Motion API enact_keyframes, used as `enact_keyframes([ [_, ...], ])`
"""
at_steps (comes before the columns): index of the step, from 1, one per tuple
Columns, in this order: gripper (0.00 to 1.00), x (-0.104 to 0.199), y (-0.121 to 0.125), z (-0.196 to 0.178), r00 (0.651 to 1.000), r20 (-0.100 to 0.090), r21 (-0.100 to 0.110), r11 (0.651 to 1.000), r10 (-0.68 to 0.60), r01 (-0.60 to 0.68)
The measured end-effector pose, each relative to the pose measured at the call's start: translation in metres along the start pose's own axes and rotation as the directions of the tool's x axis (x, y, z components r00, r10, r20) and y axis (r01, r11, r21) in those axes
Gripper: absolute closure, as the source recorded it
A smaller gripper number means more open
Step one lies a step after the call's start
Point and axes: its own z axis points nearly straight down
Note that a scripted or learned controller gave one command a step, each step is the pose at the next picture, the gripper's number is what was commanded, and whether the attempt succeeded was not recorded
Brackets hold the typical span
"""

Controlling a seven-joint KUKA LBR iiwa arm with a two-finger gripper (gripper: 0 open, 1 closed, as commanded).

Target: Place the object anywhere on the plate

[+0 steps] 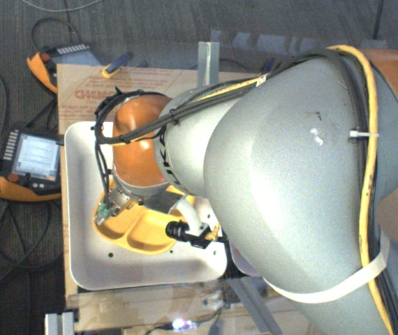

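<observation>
Hanging off the orange band (137, 142) of the grey arm (290, 173), the pincer (105, 212) is seen low over a white bin (94, 267), with its end at the left rim of the yellow plate (142, 234). How far the pincer is open cannot be told, as its end is small and shadowed by the wrist. A green patch (102, 209) is noted right at the pincer's end, touching or just above the plate rim. Whether this is the object, and whether it is held, cannot be told. The plate is spread to the right of and below the pincer, lying flat on the bin floor, with a shallow divided hollow seen in it. Bare bin floor is seen left of and below the pincer. Most of what lies right of the pincer is hidden by the arm. Well to the left of the pincer, outside the bin, a handheld pendant (30, 160) with a lit screen is noted on the dark floor. Brown cardboard (80, 93) is seen above the pincer, beyond the bin's far rim.
</observation>
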Motion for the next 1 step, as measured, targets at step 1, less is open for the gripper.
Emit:
enact_keyframes([
  [1, 1.00, -0.0975, -0.0208, -0.0896, 0.954, 0.002, 0.021, 0.954, 0.300, -0.300],
])
